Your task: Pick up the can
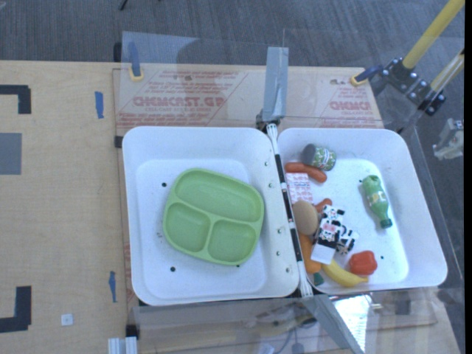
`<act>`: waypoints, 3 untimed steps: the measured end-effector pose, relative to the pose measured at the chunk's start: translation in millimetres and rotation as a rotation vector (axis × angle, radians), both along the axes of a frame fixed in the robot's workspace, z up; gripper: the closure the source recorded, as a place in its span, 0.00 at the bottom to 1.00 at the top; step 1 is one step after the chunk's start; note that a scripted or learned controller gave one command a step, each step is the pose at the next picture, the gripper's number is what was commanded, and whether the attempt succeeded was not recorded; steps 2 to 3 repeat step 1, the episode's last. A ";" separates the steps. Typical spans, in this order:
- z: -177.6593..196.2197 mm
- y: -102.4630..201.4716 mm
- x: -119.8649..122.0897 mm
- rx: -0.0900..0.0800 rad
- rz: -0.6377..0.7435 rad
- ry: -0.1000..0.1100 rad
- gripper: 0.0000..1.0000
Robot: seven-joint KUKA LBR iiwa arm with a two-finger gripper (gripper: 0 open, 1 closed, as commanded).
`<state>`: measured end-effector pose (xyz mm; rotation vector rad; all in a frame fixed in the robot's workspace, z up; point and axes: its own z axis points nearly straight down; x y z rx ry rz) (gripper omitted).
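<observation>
White right bin (424, 198) holds the can (318, 156) near its far rim, open floor rightward.

Red lettering runs across the cardboard sheet (221, 98) behind the two bins, but it reads mirrored and too blurred to make out, and the small red-and-white packet (299, 190) in the right bin (420, 198) carries print too tiny to read.

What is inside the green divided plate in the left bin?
The green divided plate shows three bare compartments. What lies beneath it in the left bin is covered. The can lies in the right bin.
</observation>
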<state>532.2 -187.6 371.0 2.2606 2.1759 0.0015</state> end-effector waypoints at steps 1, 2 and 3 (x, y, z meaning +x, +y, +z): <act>-100.9 -11.2 11.4 0.001 0.067 0.002 1.00; -100.9 -11.2 11.4 0.001 0.067 0.002 1.00; -100.9 -11.2 11.4 0.001 0.067 0.002 1.00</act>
